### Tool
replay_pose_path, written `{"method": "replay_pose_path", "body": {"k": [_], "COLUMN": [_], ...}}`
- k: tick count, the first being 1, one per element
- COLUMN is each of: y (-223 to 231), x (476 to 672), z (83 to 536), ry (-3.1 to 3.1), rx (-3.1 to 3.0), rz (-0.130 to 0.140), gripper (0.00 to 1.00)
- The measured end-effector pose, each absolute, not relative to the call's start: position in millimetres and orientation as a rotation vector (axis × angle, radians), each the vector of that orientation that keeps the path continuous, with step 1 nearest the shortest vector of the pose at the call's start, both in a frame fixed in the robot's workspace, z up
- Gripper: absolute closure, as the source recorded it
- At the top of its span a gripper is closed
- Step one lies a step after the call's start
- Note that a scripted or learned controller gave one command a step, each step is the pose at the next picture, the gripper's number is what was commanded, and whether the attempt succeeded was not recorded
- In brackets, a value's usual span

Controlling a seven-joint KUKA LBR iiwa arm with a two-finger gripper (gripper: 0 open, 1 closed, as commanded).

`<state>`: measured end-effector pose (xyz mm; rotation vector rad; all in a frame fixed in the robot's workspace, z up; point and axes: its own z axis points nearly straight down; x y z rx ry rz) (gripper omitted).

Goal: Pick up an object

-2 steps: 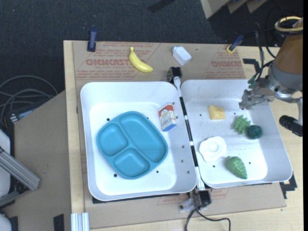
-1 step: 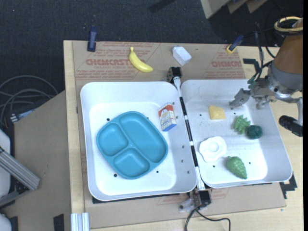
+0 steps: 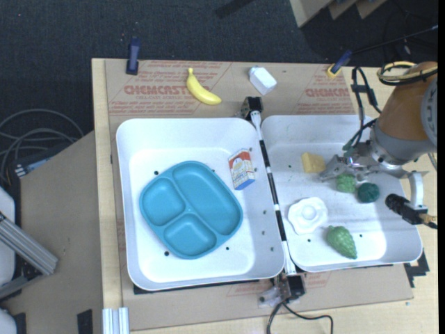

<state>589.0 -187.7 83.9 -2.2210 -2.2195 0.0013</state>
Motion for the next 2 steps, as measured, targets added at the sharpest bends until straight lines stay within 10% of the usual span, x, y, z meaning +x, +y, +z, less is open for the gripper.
{"method": "replay_pose_path", "body": {"k": [1, 2], "y": [-188, -89], "x": [590.1, 618.4], "z": [95, 128], "ry": [-2.222, -2.225], "rx": [-2.224, -2.217], "rz": [-0.001, -0.005], "gripper": [1.0, 1.0]}}
